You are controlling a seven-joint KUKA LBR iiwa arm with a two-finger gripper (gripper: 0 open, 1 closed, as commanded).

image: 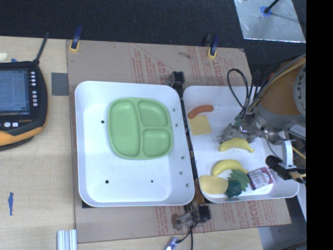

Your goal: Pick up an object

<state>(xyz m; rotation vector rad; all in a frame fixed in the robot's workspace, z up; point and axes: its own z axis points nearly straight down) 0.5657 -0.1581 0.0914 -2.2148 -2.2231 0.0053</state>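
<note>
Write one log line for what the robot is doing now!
gripper: over right bin, at banana | fingers: unclear | green plate: left bin

Even, fairly bright overhead light falls on the bench, and the two white bins (83, 139) come out nearly overexposed, with little surface detail. Shadows are soft and short: a faint grey one runs along the left bin's inner wall and a dark strip lies under its lower left edge. The whole picture is slightly soft and grainy, small objects look smeared, and the dark mat (130, 9) at the top falls to near black.
</note>
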